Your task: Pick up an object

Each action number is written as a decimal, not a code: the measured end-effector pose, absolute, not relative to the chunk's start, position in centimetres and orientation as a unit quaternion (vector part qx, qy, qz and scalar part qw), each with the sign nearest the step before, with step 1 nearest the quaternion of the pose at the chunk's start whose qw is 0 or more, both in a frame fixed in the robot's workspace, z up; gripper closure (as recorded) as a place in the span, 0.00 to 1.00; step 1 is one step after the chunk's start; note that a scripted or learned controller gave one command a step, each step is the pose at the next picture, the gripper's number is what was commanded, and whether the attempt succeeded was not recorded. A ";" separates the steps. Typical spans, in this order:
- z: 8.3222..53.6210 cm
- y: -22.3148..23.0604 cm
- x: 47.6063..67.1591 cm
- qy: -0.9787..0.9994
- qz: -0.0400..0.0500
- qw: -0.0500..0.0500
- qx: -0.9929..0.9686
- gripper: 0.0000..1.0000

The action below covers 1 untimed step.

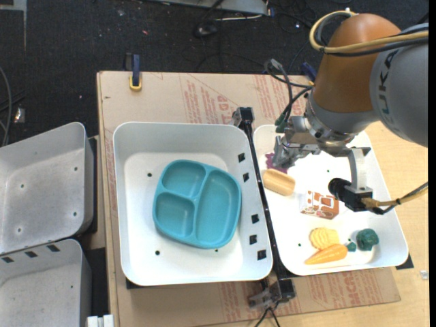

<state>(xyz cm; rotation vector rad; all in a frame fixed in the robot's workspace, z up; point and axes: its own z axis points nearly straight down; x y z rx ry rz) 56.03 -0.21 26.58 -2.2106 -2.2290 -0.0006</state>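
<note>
Jaws (285,157) hang low over the upper left corner of the right bin (388,206), pointing down and toward a small purple piece (270,161) that peeks out just beside them. Whether they are spread or pressed together I cannot tell, since the wrist body and cables cover them from this slanted angle; nothing can be seen pinched between them, so the pick looks not yet done.

Just below the jaws lies a tan bread roll (278,182), near them but seemingly apart. Further out in the same bin sit a red and white box (321,204), a yellow ridged piece (323,237) with an orange carrot (326,254) touching it below, and a green broccoli-like toy (367,240) near the lower right corner. All of these rest on the bin floor, so every candidate object is yet to be lifted.

The left bin (129,182) carries a teal divided plate (197,204) (three compartments, lying flat). Both bins stand on the cardboard-covered tabletop (184,94).

My judgement: the arm (354,67) is in the approach or descent stage, probably aiming at the purple piece or the roll. What is left is closing on one of them, then raising it clear of the bin.
</note>
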 end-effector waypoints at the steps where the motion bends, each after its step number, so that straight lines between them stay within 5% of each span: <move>1: 24.6 5.3 54.5 -0.710 0.000 0.002 -0.704 1.00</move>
